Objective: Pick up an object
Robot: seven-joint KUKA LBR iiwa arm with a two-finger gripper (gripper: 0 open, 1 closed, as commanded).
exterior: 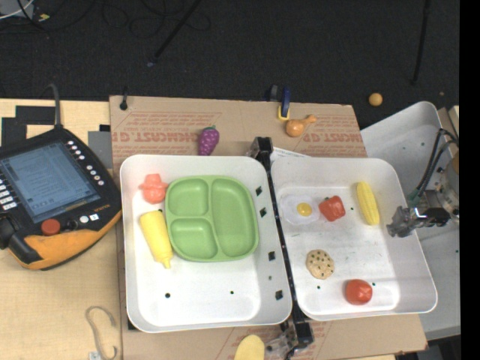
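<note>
Hovering end effector (401,222) at right bin (409,201) rim
Finger state unreadable; probably best centring over corn (367,203) before descending.

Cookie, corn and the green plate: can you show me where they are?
Cookie (320,263), camera view, middle of its speckled top.
Corn (367,203), camera view, middle of the yellow cob.
Green plate (169,201), camera view, its left rim.

Light bright, even, from above. White bins (337,306) shine a bit. Shadows soft. Picture slightly fuzzy, top dark.
</note>
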